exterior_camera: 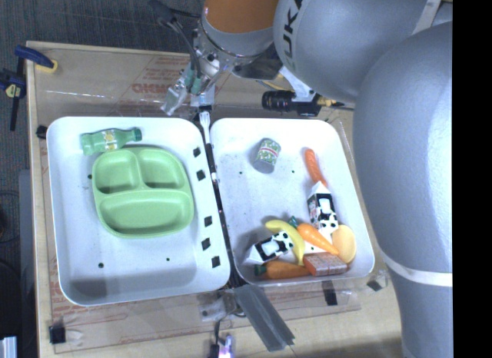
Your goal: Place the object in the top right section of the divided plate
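A light green divided plate (pixel 142 193) lies in the left bin (pixel 77 260); its top right section (pixel 163 170) holds nothing. My gripper (pixel 187 101) hangs above the far rim where the two bins meet, beyond the plate's far right corner. Its fingers stand apart with nothing between them. A green bottle (pixel 110 140) lies on its side just behind the plate. In the right bin (pixel 346 157) a small green can (pixel 267 153) stands alone near the far side, a short way to the right of the gripper and nearer the camera.
The right bin also holds a carrot (pixel 311 164), a cow-patterned carton (pixel 323 210), a banana (pixel 283 233), another carrot (pixel 317 238) and several more items piled at its near right. The grey arm (pixel 369 57) covers the view's upper right.
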Robot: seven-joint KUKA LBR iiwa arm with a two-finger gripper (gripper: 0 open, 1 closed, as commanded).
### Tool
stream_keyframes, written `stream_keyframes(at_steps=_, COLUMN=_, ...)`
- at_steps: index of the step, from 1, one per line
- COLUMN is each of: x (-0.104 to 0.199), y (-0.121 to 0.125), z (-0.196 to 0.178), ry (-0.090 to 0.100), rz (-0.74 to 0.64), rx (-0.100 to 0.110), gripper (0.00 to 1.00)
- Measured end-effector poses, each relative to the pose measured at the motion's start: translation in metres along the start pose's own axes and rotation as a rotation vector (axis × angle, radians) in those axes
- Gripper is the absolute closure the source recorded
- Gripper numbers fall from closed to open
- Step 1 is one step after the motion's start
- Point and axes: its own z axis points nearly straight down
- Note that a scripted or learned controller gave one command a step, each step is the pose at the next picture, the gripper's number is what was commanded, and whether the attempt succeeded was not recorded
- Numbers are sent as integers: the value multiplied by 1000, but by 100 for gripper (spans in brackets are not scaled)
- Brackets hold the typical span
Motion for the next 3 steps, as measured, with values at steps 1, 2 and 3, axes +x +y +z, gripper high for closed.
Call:
stream_keyframes(at_steps=1, x=67, y=4, z=88, ry=3, rz=132, rx=4, gripper=100)
stream_keyframes(at_steps=2, x=135, y=36, z=185, ry=5, rz=96, rx=0, gripper=100)
stream_keyframes(at_steps=3, x=125, y=-19, z=91, ry=2, rz=189, rx=2, gripper=100)
